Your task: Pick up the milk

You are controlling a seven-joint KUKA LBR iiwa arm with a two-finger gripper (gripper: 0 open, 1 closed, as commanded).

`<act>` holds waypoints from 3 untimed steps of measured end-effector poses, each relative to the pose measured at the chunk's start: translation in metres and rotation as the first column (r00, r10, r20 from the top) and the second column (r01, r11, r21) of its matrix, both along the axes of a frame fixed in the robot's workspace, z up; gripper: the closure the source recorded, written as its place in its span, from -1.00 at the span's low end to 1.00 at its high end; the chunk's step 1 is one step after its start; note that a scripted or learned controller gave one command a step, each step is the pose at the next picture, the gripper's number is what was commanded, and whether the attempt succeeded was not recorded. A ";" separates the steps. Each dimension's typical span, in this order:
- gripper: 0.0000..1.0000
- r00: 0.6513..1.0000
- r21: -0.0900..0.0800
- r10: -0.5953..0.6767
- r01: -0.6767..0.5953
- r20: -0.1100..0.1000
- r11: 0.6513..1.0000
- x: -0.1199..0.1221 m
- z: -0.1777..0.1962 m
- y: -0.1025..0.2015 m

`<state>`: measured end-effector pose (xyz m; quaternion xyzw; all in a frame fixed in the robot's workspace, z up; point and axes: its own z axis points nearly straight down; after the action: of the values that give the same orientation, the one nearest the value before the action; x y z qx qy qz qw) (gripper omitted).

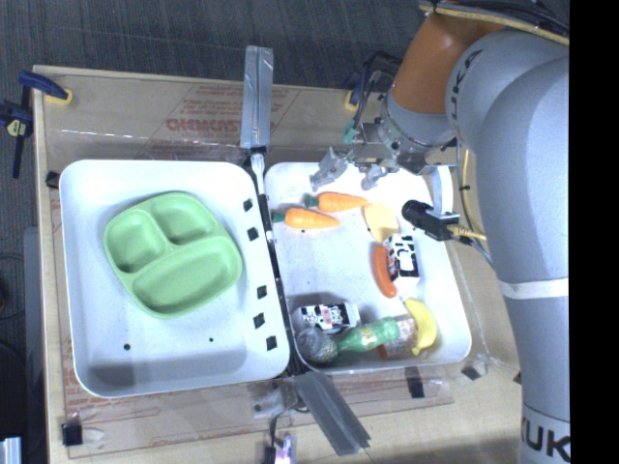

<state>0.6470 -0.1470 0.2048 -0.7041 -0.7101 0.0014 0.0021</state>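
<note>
The gripper [350,167] hangs over the far rim of the right bin [445,288], its fingers spread apart and holding nothing. The milk carton [326,315], cow-patterned in black and white, lies near the bin's front edge, touching a green bottle [372,336]. Two carrots [327,211] lie just below the gripper. "KU" reads on the arm's base [546,438]. A green divided plate [174,251] sits in the left bin [87,356].
</note>
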 end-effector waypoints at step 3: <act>-1.00 0.995 0.001 0.095 -0.095 0.001 0.995 -0.122 0.013 -0.063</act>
<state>0.5249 -0.2097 0.2176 -0.6694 -0.7429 0.0007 0.0019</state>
